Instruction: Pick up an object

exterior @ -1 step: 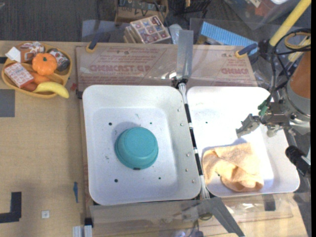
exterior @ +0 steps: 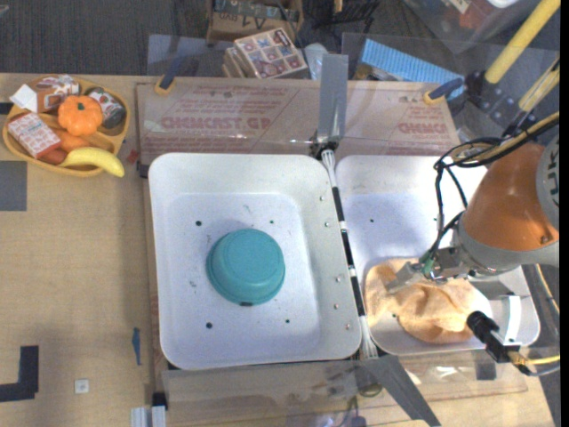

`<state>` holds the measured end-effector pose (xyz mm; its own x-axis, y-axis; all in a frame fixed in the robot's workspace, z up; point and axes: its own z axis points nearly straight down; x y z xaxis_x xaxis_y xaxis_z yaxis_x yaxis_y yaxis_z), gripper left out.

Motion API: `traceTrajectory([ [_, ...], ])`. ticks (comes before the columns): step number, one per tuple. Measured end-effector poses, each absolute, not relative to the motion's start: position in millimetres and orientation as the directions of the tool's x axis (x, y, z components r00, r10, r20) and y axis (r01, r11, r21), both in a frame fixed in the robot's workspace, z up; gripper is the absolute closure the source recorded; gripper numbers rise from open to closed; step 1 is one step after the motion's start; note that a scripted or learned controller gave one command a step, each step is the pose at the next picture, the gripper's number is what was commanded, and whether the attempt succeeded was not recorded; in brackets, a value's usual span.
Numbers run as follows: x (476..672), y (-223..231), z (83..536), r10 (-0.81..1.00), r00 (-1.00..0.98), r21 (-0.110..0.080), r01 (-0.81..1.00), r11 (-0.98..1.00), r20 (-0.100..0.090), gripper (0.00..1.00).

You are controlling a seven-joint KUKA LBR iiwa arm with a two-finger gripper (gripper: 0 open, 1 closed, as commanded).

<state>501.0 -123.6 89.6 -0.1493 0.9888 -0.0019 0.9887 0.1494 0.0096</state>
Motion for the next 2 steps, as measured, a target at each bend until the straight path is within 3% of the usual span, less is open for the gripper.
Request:
traceTrajectory([
  [1, 502.7, -126.9, 99.8, 0.990, -0.144, 0.017, 0.989, 0.144, -0.006, 1.00],
  [2, 502.6, -126.9, 99.8, 0.990, -0.144, 0.016, 0.989, 0.144, -0.006, 0.00],
])
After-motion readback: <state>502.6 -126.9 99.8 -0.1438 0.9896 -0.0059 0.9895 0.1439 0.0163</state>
